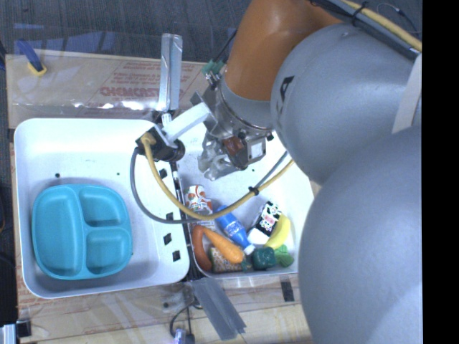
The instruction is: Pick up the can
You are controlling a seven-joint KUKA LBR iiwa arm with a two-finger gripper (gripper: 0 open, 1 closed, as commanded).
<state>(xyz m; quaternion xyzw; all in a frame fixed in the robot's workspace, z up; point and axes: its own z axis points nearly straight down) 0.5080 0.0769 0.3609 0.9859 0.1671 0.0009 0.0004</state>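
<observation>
Two bins [43, 138] below me; my gripper [215, 165] hangs over the right one, and I cannot tell its state. The can [199, 200] lies just at its 7 o'clock, ungrasped beside a bottle [234, 230] and carrot [223, 246]. The pick looks not yet made.

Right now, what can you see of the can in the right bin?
The can is small, with a white and orange-red printed label and what looks like a metal body. It lies at the left wall of the right bin, apparently tipped on its side. A yellow cable crosses just beside it and a blue bottle lies close on its right. The hand hangs above it, not on it.
</observation>
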